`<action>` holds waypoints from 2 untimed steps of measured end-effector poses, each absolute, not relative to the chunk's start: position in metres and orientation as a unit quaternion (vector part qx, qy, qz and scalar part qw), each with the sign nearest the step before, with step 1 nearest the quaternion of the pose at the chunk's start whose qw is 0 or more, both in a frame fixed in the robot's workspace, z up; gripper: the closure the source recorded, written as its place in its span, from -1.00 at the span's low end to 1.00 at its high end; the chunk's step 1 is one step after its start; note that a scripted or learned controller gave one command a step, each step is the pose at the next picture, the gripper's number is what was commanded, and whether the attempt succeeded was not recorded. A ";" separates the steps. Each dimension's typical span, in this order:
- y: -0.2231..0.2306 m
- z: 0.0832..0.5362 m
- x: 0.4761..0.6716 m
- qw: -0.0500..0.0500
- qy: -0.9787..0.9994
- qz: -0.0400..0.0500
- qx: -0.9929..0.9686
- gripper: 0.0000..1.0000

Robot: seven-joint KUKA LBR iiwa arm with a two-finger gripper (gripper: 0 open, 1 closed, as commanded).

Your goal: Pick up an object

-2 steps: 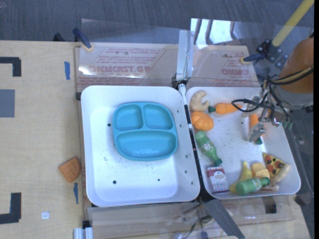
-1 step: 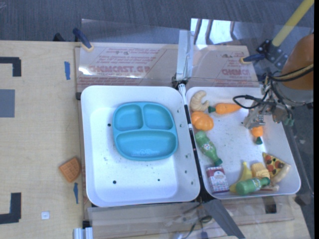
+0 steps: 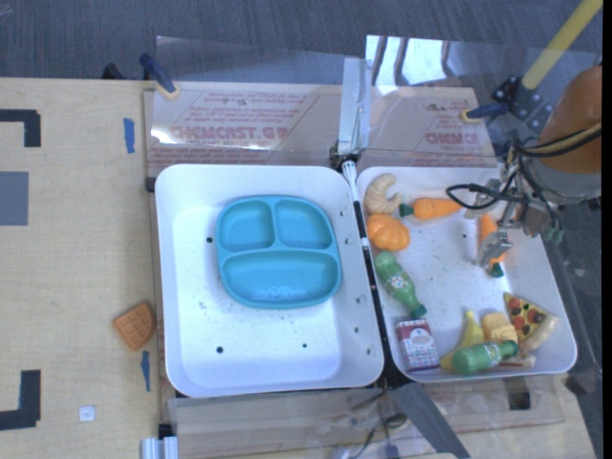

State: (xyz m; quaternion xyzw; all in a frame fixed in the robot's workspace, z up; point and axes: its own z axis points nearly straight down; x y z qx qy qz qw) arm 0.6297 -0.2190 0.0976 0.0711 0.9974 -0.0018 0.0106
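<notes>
The right bin (image 3: pixel 559 299) holds several toy foods: a croissant (image 3: pixel 382 191), a carrot (image 3: pixel 435 208), an orange fruit (image 3: pixel 387 233), a green bottle (image 3: pixel 400 286), a red carton (image 3: pixel 416 343), a banana (image 3: pixel 471 330), a second green bottle (image 3: pixel 482 356) and a pizza slice (image 3: pixel 529 315). My gripper (image 3: pixel 493 249) hangs low over the right side of this bin, to the right of the carrot. A small orange piece (image 3: pixel 488 225) shows beside it and a small teal-and-orange bit (image 3: pixel 495 269) lies right under its tip. Whether either is gripped is unclear.
The left bin (image 3: pixel 191 342) carries a blue divided plate (image 3: pixel 277 251). A brown waffle-like toy (image 3: pixel 135 325) lies on the wooden bench left of the bins. Clear plastic panels stand behind both bins. Cables hang from the wrist (image 3: pixel 564 142).
</notes>
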 end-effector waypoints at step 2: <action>-0.218 0.106 0.632 0.013 0.997 -0.002 0.070 -1.00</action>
